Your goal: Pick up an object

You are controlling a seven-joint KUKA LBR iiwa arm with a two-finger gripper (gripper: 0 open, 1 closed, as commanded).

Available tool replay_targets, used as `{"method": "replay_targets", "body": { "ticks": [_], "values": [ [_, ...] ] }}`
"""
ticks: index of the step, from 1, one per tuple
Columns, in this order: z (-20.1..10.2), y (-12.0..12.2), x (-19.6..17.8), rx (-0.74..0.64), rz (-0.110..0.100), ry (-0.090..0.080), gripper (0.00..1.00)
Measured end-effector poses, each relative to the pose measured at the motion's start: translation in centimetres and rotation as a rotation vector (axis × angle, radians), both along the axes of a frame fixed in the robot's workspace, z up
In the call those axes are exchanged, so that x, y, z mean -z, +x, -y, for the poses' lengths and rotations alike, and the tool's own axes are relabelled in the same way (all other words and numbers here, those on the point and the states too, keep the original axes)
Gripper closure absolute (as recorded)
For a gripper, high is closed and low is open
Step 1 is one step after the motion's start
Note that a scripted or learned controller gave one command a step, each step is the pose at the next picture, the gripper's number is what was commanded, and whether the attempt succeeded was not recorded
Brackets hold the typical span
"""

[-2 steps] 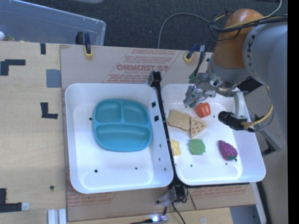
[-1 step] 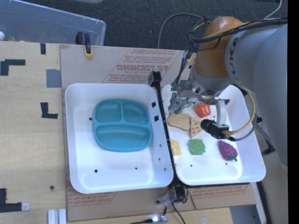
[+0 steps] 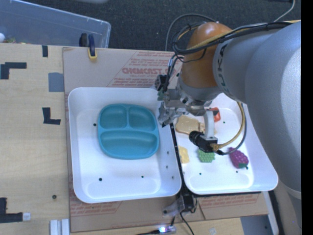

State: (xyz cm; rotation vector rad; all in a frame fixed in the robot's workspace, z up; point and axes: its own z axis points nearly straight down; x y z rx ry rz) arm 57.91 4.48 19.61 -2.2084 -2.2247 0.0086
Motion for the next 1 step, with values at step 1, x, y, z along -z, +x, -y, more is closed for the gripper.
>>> {"method": "replay_targets", "body": {
  "ticks": [1],
  "values": [
    [-4.85,-0.76,-1.72,-0.001,0.003,0.000,1.00]
  ]
}}
